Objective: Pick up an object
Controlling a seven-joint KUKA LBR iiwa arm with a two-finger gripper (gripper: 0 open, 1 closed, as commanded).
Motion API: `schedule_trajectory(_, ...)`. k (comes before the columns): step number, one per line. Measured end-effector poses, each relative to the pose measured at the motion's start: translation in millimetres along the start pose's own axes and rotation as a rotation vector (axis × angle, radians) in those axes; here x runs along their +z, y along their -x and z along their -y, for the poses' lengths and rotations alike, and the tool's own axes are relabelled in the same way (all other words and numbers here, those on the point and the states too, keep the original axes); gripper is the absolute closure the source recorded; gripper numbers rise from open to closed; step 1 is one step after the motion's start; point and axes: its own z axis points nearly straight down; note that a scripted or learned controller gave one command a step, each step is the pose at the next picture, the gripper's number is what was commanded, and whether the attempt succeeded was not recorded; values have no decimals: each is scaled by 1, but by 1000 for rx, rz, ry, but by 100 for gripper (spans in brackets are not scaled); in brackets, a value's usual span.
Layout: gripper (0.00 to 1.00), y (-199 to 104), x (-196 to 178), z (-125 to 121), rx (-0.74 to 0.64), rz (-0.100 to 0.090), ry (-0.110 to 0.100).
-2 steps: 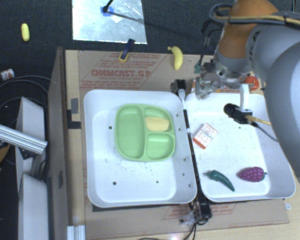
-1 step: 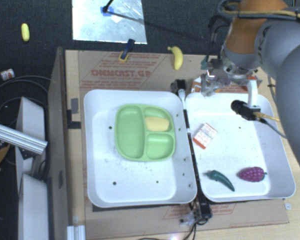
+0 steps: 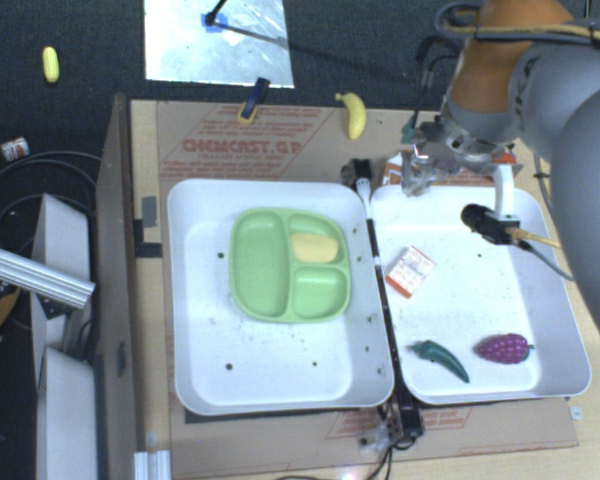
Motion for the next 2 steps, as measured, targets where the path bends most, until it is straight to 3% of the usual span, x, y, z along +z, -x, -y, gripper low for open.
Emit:
schedule_trajectory(1, 100, -21, 6, 61, 1, -1, -5)
schedule_trajectory(2, 100, -22, -16, 57, -3, -1, 0)
